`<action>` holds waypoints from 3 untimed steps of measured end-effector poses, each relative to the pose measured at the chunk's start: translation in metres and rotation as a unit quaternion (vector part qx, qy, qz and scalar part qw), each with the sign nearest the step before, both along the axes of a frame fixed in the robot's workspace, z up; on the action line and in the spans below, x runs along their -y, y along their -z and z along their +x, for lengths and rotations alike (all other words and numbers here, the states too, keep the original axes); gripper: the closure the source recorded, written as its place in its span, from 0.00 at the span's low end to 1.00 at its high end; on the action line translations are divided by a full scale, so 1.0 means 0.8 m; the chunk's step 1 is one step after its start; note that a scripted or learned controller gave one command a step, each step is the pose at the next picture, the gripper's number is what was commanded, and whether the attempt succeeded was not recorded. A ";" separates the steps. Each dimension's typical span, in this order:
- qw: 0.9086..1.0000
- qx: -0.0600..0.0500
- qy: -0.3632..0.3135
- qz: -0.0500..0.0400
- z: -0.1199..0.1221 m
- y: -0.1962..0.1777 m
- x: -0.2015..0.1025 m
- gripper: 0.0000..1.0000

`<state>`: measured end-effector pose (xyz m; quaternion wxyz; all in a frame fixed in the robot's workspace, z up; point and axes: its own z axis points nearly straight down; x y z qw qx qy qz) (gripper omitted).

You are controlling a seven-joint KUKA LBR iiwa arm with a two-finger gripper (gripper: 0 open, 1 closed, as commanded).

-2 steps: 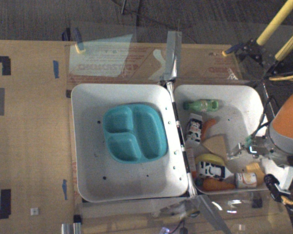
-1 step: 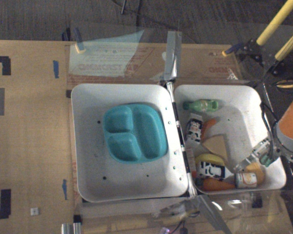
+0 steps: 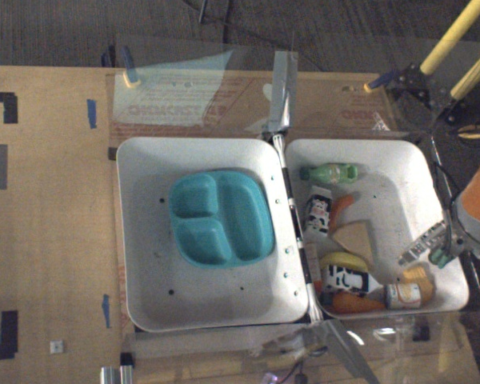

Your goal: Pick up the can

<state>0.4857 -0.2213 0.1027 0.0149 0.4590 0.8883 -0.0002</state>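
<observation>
While the gripper (image 3: 422, 246) hangs over the right bin's (image 3: 400, 154) right edge, fingers apparently shut with nothing between them, the can (image 3: 402, 295) lies on its side just below it in the bin's bottom-right corner, long axis left-right.

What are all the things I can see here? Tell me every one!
Bins: two, white, side by side on the bench.
Tray: one, teal, three compartments, in the left bin.
Bottle: one, green, lying at the right bin's far side.
Cartons: two, black and white, one by the right bin's left wall, one near its front.
Carrot: one, orange, front edge of the right bin.
Banana: one, yellow, above the front carton.
Wedge: one, tan, middle of the right bin.
Can: one, orange and white, lying in the right bin's front right corner.
Gripper: one, grey, just above the can.
</observation>
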 end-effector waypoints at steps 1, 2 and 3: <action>0.984 -0.011 -0.176 0.003 0.040 -0.112 0.002 1.00; 0.990 -0.011 -0.139 0.004 0.108 -0.333 -0.031 1.00; 0.976 -0.009 -0.216 0.001 0.191 -0.419 0.002 1.00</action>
